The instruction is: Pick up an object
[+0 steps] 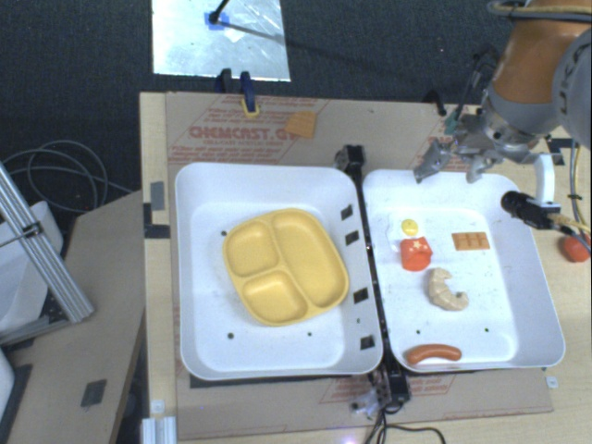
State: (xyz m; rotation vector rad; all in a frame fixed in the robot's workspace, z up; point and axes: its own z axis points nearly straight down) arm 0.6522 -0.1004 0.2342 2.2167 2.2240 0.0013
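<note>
The grey two-finger pincer (456,163) hangs above the far rim of the right-hand shallow white bin (527,340), its two fingers spread apart with nothing between them — open and empty. It sits clear of every item, which reads as a waiting or approach pose rather than a grasp; the grey arm with its orange band (536,54) comes in from the right and keeps the wrist high, presumably so that the fingers can drop straight down on a target.

The candidates all lie in that right bin, loose and well spaced. Nearest the pincer is a small yellow round piece (409,227), and just beside it, toward the camera, a red blocky toy (416,253). To the right of these lies a flat orange-brown waffle-like tile (471,241). Further forward rests a pale tan curved croissant-like piece (446,289), and against the near wall an orange-red sausage shape (434,353). The gaps between them should leave room for fingers on either side — the red block looks the easiest to grip.

The left white bin (199,276) holds a yellow three-compartment plastic tray (285,266), lying flat with its compartments bare.
</note>
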